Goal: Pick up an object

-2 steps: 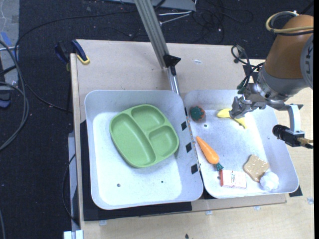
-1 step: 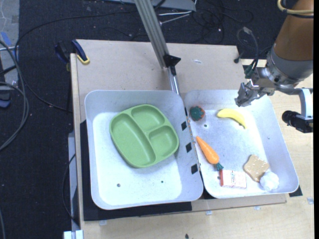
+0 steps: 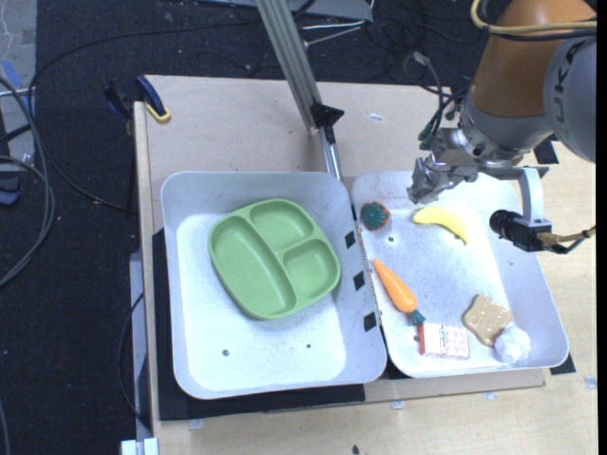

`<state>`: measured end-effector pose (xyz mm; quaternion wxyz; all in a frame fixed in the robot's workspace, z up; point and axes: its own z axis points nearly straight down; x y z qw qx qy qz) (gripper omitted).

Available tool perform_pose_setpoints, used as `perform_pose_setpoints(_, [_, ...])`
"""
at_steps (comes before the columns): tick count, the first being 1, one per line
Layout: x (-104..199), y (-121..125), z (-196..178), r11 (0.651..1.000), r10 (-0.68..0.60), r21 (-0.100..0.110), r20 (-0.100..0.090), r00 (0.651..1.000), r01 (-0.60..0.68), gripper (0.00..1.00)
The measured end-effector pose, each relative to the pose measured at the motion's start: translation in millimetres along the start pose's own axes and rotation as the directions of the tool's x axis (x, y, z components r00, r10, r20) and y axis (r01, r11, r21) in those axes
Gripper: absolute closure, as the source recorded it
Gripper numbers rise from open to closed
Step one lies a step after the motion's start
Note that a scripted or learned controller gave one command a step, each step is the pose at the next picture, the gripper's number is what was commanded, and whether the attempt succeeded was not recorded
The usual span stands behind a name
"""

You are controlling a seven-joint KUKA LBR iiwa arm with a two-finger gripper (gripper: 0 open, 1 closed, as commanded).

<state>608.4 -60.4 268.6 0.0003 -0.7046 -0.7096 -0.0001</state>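
In the right bin [image 3: 531, 282] lie a yellow banana [image 3: 442, 221], an orange carrot [image 3: 396, 289], a small red and green fruit [image 3: 376, 216], a red and white carton [image 3: 444, 341], a piece of toast [image 3: 486, 318] and a white lump [image 3: 513, 345]. My gripper [image 3: 423, 186] hangs over the bin's far edge, just above and left of the banana. Nothing shows between its tips.
The left bin [image 3: 190, 349] bears a green divided plate [image 3: 275, 257]. A slanted metal pole [image 3: 294, 55] rises behind the bins. A black camera mount [image 3: 517, 227] sits at the right bin's right rim.
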Motion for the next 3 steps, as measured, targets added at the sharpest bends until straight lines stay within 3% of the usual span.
perform_pose_setpoints(2, [98, 1, 36, 1.000, 0.000, 0.002, 0.000, 1.000, 0.000, 1.00])
perform_pose_setpoints(3, [153, 3, 28, 1.000, 0.005, -0.001, 0.001, 1.000, -0.005, 1.00])
